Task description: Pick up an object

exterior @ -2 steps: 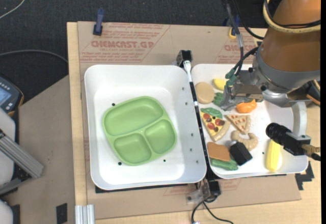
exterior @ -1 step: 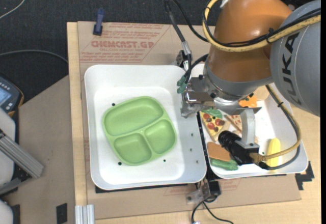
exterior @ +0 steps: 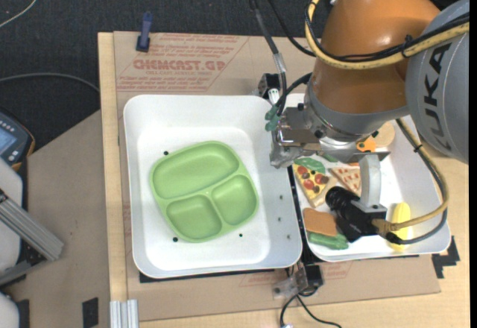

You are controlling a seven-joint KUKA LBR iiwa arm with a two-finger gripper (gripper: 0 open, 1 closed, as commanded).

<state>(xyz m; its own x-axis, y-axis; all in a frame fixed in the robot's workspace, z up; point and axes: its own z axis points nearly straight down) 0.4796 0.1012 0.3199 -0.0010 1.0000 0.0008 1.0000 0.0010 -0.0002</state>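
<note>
Item: grey-and-orange arm's gripper [exterior: 298, 142] low over right white bin's [exterior: 426, 177] toy pizza slice [exterior: 311, 180], twelve o'clock; finger state indiscernible; pick pending.

Robot lab: KUKA arm [exterior: 387, 43] over white bins [exterior: 141, 170], loose cables [exterior: 261, 13], cardboard-topped bench [exterior: 186, 58].

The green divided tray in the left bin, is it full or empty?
Empty. The green divided tray lies flat in the left bin, and all three compartments show bare green plastic.
</note>
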